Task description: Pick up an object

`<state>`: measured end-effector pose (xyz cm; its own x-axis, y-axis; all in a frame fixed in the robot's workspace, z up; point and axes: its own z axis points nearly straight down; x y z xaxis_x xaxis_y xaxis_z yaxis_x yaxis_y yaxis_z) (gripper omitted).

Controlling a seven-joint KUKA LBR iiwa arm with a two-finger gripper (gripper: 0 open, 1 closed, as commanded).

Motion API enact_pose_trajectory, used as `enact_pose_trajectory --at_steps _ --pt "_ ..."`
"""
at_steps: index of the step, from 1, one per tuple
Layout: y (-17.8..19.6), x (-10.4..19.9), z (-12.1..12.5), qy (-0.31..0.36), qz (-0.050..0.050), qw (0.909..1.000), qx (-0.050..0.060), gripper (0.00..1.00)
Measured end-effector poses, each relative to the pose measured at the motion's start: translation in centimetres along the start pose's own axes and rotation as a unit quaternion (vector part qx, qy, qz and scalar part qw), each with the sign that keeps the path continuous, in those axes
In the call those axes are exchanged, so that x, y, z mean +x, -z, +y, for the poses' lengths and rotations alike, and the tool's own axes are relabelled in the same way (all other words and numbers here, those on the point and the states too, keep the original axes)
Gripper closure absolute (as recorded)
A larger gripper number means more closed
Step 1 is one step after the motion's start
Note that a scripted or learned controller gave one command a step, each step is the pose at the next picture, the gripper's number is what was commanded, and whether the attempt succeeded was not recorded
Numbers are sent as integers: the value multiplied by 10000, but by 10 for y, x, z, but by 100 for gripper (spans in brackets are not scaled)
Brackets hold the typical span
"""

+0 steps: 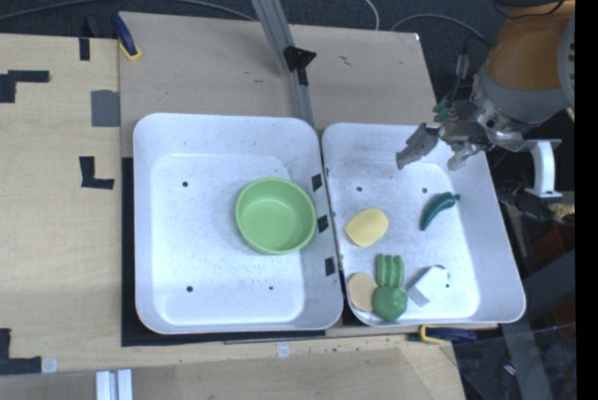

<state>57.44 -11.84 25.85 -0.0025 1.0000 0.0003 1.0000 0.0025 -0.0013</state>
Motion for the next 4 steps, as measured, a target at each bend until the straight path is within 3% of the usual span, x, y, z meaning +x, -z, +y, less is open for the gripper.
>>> enact_pose_trajectory --at_steps 1,4 --pt "0 0 0 -1 0 10000 -1 0" --pt "-153 -11 -10 -11 0 10000 37 0"
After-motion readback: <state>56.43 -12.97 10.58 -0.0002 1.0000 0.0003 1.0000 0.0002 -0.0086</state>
